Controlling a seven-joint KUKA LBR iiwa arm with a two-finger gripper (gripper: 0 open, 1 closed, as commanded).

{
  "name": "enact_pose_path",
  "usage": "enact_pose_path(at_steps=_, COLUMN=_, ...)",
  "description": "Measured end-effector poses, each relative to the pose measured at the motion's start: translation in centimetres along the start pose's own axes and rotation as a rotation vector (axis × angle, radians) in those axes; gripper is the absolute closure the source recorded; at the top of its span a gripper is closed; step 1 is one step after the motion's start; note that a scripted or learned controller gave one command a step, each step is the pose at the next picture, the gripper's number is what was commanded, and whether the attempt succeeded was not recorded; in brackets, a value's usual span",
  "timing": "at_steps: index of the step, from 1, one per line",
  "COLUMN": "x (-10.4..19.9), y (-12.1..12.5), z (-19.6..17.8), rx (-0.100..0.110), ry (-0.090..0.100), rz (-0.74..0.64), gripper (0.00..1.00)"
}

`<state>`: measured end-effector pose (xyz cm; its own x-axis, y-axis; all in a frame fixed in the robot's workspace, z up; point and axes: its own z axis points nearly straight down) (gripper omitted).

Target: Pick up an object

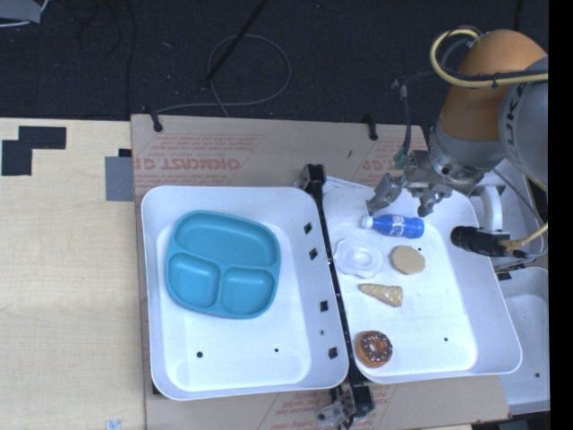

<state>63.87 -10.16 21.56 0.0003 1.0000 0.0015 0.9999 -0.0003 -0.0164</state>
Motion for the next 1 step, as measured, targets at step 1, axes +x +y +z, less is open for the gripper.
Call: enact_pose_path(at_steps=1, x=-0.01, y=0.24, z=-0.89, rx=-0.013, ry=-0.001, rz=-0.002, gripper=0.0)
